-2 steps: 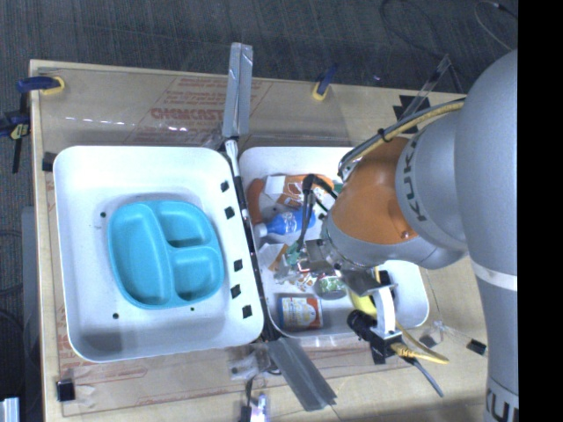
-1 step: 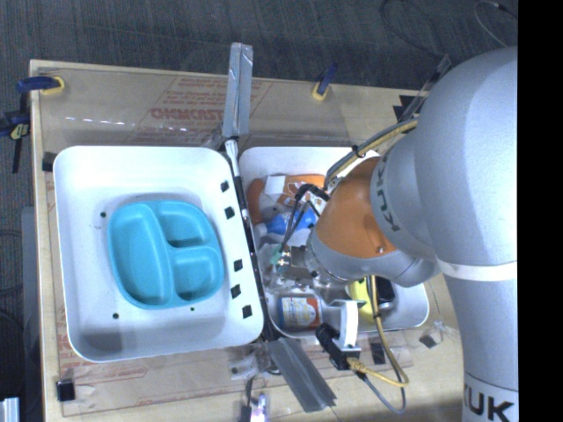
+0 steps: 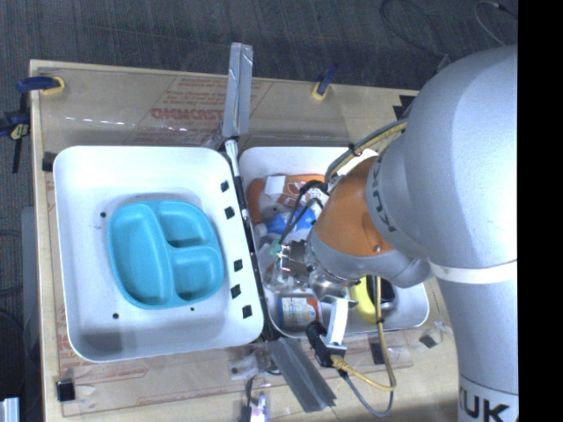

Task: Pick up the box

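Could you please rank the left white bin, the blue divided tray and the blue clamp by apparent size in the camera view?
1. left white bin
2. blue divided tray
3. blue clamp

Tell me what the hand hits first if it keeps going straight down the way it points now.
Probably the clutter in the right bin: the hand points down over a can-like item near the bin's front. Depth is unclear from this slanted view, so which item comes first is uncertain.

Wooden bench [image 3: 369, 104] bearing two white bins [image 3: 79, 183] (side by side)

Even overhead light, soft shadows, slightly grainy, mild glare.
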Robot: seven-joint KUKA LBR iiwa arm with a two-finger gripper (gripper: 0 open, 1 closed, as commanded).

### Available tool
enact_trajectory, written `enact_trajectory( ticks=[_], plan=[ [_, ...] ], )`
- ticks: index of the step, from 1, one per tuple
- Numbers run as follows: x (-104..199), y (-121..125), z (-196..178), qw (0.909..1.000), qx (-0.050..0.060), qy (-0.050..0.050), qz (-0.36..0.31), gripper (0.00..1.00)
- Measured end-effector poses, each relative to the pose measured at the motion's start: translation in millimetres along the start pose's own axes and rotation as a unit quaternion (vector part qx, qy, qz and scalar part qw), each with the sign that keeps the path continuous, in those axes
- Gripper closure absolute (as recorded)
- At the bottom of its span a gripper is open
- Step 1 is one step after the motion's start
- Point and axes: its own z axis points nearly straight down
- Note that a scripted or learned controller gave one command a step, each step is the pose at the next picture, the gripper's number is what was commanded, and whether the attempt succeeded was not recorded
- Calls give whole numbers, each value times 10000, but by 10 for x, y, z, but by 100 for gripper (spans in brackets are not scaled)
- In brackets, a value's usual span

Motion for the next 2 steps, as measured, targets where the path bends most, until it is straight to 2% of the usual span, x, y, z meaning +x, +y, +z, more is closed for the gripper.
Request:
enact_trajectory(
  ticks=[1, 2],
  plan=[
    [-74, 19, 0, 9943, 12, 5, 1062, 100],
    [-43, 19, -4, 9811, -11, 2, 1937, 100]
  ],
)
